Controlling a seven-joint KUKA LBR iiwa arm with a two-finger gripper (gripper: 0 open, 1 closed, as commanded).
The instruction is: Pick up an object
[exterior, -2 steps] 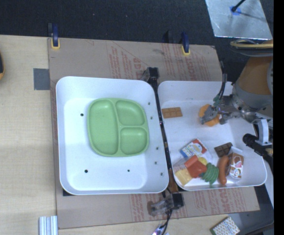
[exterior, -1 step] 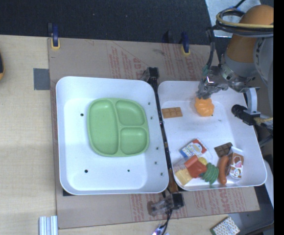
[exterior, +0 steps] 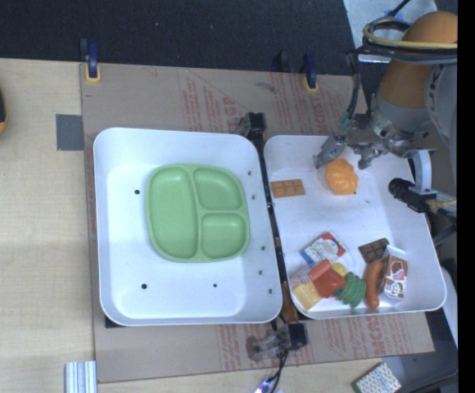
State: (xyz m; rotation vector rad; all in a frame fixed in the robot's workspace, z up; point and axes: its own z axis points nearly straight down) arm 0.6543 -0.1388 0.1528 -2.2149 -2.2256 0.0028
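From the camera above the bench, a small rounded orange object (exterior: 341, 177), smooth and slightly lumpy like a toy fruit, lies on the floor of the right bin (exterior: 418, 244) in its upper half, well apart from the other things there. The gripper (exterior: 348, 151) hangs just above and behind it with its two fingers spread to either side of the object's top, released and not gripping it. The floor around the orange object is bare, and the bin's far rim runs close behind it. A brown cracker-like square (exterior: 287, 189) lies to its left near the wall between the bins. A pile of toy food (exterior: 346, 275) crowds the near right corner. The left bin (exterior: 123, 285) holds a green divided plate (exterior: 196, 212). Faint red printing on the cardboard underlay (exterior: 192, 97) is too blurred to read.
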